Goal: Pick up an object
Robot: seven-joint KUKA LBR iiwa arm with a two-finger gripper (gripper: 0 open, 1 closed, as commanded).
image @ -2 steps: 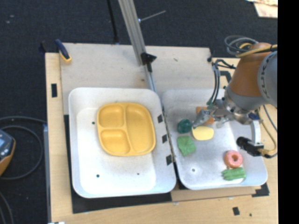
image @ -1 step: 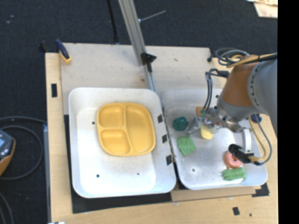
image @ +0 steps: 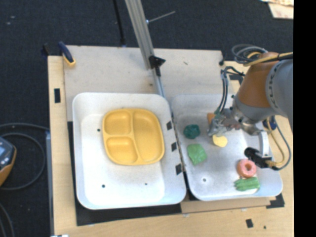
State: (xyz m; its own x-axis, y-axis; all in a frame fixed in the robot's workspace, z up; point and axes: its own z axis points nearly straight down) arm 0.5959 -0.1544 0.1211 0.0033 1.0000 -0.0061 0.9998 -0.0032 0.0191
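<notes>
1. Where the wooden worktop point(image: 123, 220) lies nearest the camera, its front edge is cut off by the bottom of the frame.
2. In the right shallow white bin point(image: 217, 189), nearest first, lie a long green plastic piece point(image: 246, 183), touching a pink ring-shaped toy doughnut point(image: 246, 168) just behind it.
3. Further left sit a light green crumpled block point(image: 197, 153) and, behind it, a dark green rounded lump point(image: 191, 131).
4. A small pale yellow rounded object point(image: 219, 141) lies just below the tool point(image: 217, 127); whether they touch is hard to make out.
5. The tool's tips blur into dark metal and cables, so I cannot tell whether it is open or closed.
6. The grey arm with its orange band point(image: 256, 85) reaches in from the right, bent downward over the bin's rear half, partly cut off.
7. The left shallow white bin point(image: 89, 181) holds a yellow three-compartment plastic tray point(image: 133, 136).
</notes>
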